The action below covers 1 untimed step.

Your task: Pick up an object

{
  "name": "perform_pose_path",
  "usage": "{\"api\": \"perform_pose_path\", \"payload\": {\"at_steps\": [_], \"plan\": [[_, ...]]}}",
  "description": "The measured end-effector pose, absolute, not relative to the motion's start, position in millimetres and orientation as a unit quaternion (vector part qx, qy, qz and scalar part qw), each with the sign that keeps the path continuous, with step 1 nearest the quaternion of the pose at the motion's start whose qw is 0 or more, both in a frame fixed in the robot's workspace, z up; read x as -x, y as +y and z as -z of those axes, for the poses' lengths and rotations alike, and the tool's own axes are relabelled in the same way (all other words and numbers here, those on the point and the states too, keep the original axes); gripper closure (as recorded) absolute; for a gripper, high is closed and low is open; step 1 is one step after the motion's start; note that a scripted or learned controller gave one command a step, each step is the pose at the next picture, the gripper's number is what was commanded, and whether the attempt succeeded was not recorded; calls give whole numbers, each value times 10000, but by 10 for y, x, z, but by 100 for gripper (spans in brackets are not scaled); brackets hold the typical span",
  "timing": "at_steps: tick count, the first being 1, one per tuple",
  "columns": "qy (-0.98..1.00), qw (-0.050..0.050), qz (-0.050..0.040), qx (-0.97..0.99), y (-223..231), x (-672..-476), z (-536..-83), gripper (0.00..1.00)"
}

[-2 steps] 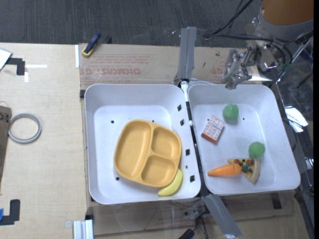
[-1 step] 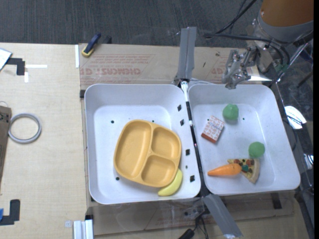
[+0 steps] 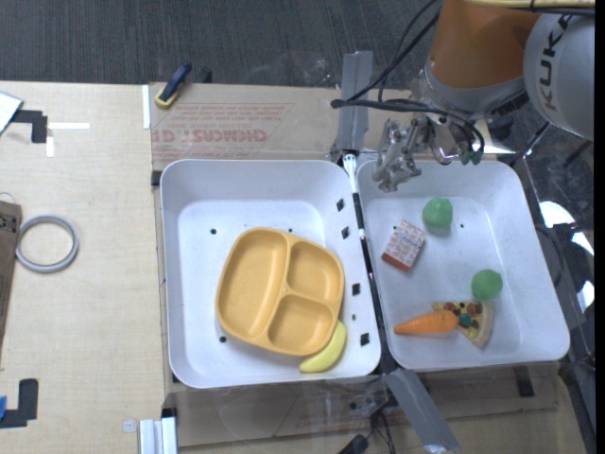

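**Ana:** Progress so far looks like nil to me. Nothing is lifted: every object lies flat in a bin. The claw (image 3: 397,170) hangs over the back left corner of the right bin (image 3: 544,253), with nothing between its fingers that I can make out.

**Ben:** Are those fingers apart or together?

**Ana:** I cannot tell; the metal parts and cables blur together at that spot.

**Ben:** So what could it pick?

**Ana:** The right bin has five candidates. A green ball (image 3: 437,213) sits just in front and to the right of the claw, the closest of all. A small red and white box (image 3: 404,246) lies near the bin's left wall. A second green ball (image 3: 487,283) rests further forward on the right, and at the front a carrot (image 3: 427,323) touches a pizza slice (image 3: 471,320).

**Ben:** And the left bin?

**Ana:** The left bin (image 3: 180,253) carries a yellow divided plate (image 3: 280,291) with a banana (image 3: 325,351) tucked against its front right edge. Both are well apart from the claw.

**Ben:** What remains, then?

**Ana:** The whole job, I'd judge: choose a target, descend, close on it, and raise it clear of the bin floor. The nearer green ball or the box would need the shortest move, though a round ball may roll away from the fingers.
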<state>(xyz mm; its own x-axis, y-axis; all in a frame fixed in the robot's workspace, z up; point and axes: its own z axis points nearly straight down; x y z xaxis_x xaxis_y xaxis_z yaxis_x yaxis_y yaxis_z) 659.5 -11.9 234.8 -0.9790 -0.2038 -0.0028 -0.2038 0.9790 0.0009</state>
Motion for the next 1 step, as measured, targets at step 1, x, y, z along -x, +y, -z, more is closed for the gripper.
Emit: {"api": "perform_pose_path", "payload": {"at_steps": [1], "plan": [[9976,31,2,699,-772,-6600,-4428,100]]}}
